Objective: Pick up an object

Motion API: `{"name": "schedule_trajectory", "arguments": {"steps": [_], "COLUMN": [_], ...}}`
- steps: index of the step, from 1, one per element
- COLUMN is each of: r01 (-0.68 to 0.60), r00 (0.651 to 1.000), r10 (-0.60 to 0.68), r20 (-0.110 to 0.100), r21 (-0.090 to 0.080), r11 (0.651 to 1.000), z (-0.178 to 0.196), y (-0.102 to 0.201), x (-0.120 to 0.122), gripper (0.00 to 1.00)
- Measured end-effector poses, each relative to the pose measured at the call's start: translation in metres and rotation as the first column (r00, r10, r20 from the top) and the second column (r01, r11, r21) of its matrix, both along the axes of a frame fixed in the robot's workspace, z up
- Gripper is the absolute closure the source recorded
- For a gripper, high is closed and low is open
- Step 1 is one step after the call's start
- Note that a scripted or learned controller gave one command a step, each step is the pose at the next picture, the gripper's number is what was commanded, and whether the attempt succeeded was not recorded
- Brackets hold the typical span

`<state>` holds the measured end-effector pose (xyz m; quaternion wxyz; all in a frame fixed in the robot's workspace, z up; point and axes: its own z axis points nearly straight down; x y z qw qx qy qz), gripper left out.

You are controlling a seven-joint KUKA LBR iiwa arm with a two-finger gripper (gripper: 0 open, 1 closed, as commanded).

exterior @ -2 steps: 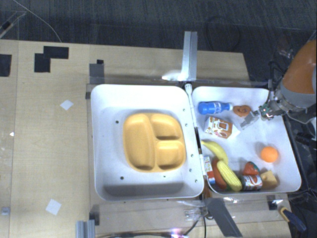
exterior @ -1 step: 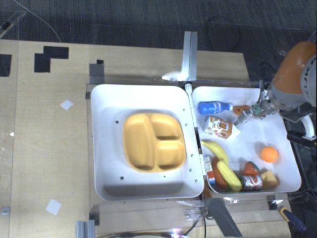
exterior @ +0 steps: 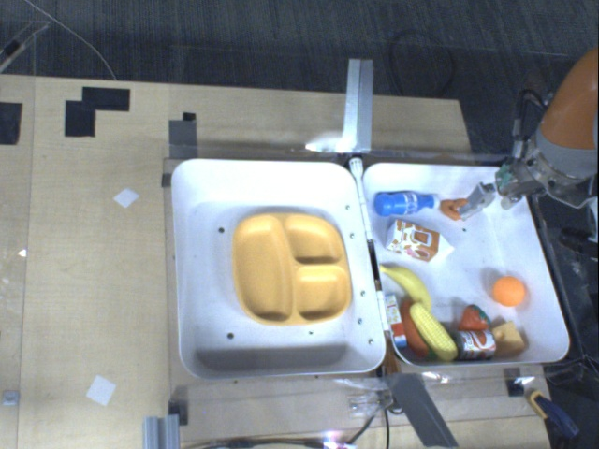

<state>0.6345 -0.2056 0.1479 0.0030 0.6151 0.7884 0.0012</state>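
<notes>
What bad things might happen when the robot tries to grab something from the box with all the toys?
1. The gripper sits near the small orange-brown toy by the right bin's far wall, so the wall may crowd a grab there.
2. The banana, corn cob and can are piled together in the near corner; one could drag another along.
3. The orange ball is round and may roll away if nudged.
</notes>
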Motion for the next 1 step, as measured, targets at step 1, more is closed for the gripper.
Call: {"name": "schedule_trajectory", "arguments": {"steps": [1], "r01": [-0.194], "r00": [0.981], "r10": [0.194], "r20": [-0.004], "r21": [0.001], "r11": [0.981], "z": [-0.0373], "y": [0.0015], "x": [0.0364], "gripper": [0.00]}}
